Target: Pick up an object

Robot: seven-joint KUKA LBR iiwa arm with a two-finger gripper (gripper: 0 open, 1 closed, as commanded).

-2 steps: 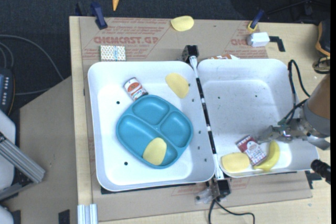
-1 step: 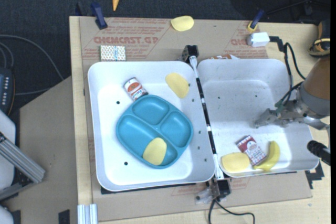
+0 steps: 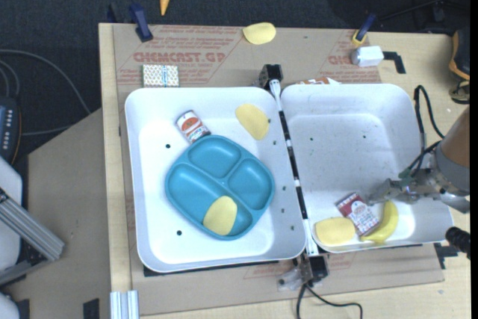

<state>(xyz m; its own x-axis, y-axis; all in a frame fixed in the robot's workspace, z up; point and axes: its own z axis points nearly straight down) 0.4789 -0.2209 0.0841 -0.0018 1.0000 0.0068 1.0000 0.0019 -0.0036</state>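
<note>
Item: banana [image 3: 386,223], right bin [image 3: 351,104], near its front wall. It lies curved, long axis running from upper right down to lower left, the lower tip close to a small red-and-white packet [image 3: 358,213] and a pale yellow lump [image 3: 334,231] just to that packet's left.

Gripper [image 3: 390,190]: enters from the right, tip sitting just above and slightly left of the banana's upper end, over the bin floor. I read the banana as lying immediately toward the front of the bin from the jaws, its length roughly crosswise to the arm's reach. Whether the jaws are spread or closed, I cannot tell; nothing is seen between them.

My judgement: the packet is the competing candidate, just left of the tip, and crowds the banana's lower end.

Left bin [image 3: 142,160]: blue divided plate [image 3: 216,183] bearing a yellow piece [image 3: 220,215]; a small can [image 3: 193,126]; another yellow piece [image 3: 253,121].
</note>
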